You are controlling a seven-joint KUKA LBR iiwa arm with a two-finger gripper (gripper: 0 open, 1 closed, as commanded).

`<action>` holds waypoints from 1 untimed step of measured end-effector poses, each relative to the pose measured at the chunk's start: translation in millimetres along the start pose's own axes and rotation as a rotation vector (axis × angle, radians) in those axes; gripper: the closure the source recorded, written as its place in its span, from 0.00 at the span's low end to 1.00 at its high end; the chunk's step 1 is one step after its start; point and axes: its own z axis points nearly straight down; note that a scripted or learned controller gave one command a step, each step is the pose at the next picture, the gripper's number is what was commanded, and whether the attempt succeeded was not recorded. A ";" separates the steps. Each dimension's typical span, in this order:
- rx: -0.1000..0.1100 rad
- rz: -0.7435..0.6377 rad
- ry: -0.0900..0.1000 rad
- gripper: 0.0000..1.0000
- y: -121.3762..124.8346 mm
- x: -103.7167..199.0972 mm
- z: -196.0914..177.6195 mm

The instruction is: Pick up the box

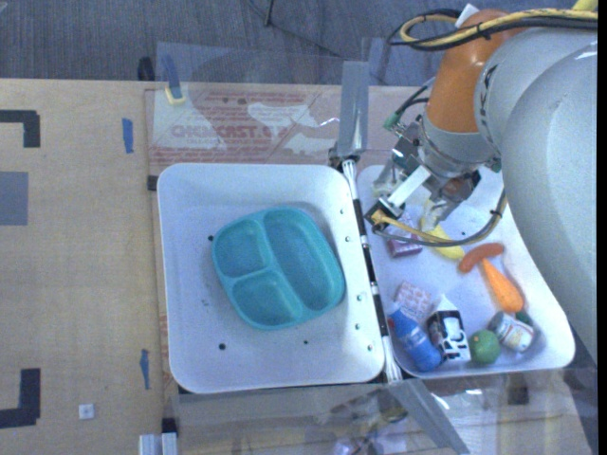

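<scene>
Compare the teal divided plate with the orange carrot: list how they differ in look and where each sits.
The teal divided plate is broad, flat and split into three compartments; the orange carrot is small, narrow and tapered. The plate lies alone in the left bin; the carrot lies in the right bin among other small items, near the green lime. The plate sits far from the gripper; the carrot is nearer to it. Both rest flat in white bins.

The grey arm (541, 112) reaches in from the right, orange-banded wrist bent down, pincer (417, 202) lowered.
</scene>
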 end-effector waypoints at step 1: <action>0.000 -0.137 0.001 0.00 -11.2 -73.4 0.3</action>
